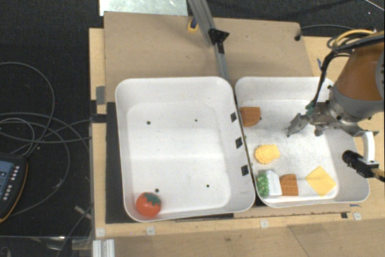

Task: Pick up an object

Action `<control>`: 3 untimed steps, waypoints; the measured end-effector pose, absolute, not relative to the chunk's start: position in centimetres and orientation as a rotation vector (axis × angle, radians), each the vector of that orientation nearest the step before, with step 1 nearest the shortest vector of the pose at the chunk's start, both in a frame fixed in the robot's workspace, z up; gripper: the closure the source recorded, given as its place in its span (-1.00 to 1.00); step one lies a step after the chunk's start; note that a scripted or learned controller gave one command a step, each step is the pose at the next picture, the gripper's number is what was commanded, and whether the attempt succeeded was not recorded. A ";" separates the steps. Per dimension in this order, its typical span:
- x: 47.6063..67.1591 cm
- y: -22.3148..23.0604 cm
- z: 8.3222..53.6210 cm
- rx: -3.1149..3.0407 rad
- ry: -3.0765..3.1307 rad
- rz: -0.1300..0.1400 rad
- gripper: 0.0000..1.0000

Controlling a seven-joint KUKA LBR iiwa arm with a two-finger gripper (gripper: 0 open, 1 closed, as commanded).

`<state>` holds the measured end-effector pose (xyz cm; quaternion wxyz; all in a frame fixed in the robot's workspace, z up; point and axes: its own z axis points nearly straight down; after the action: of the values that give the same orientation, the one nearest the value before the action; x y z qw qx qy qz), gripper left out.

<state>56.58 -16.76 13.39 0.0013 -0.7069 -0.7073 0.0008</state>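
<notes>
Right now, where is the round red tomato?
The round red tomato lies in the left white bin, in its near-left corner, alone and far from the gripper, which hangs over the right white bin.

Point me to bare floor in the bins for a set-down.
Left bin: open floor everywhere but the tomato in its near-left corner. Right bin: free along the far wall, beyond the brown piece. Crowded near the front: corn, green-white item, waffle, cheese, gripper.

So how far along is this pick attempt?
Early. The gripper hovers over the right bin with nothing visibly between its fingers. The corn, cheese wedge and tomato all lie in the bins, so grasping and lifting are left.
</notes>
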 end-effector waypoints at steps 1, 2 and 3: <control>56.8 -16.8 14.8 -2.223 -2.225 -0.004 1.00; 57.1 -16.4 19.2 -2.219 -2.231 -0.005 1.00; 57.2 -16.4 20.3 -2.218 -2.229 -0.003 1.00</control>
<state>57.23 -16.39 20.29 -0.0014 -0.7053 -0.7089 -0.0009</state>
